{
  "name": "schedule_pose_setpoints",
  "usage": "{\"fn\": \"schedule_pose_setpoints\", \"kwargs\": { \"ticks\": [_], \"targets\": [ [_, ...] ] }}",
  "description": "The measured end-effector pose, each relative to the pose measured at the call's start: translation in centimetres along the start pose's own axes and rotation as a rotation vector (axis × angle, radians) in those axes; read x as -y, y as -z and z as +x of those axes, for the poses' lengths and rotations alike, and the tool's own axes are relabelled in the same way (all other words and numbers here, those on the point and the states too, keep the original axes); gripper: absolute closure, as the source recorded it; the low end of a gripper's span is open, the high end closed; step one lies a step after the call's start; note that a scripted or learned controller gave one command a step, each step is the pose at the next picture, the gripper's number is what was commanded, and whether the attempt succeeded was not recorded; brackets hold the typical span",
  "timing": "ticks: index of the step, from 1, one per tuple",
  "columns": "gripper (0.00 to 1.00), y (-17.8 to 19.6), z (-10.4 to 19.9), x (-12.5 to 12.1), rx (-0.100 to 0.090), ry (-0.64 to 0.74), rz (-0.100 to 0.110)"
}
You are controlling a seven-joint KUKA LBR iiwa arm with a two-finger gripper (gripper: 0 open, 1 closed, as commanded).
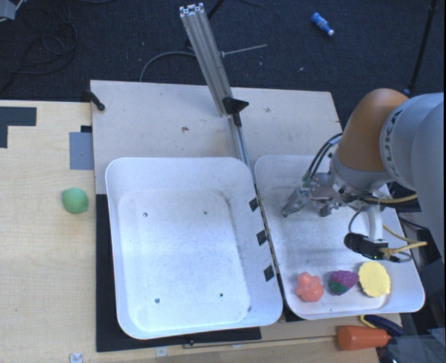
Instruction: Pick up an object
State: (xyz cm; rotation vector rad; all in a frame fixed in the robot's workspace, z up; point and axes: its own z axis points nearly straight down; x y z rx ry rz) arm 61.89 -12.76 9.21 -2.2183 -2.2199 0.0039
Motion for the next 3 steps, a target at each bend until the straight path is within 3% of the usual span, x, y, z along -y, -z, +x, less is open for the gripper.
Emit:
{"fn": "schedule_pose_setpoints", "kwargs": {
  "ticks": [1, 3],
  "targets": [
    [1.00, 1.3, -0.1, -0.1, 0.001, -0.002, -0.004],
    [1.00, 11.7, 1.3, 0.4, 0.001, -0.001, -0.009]
  ]
}}
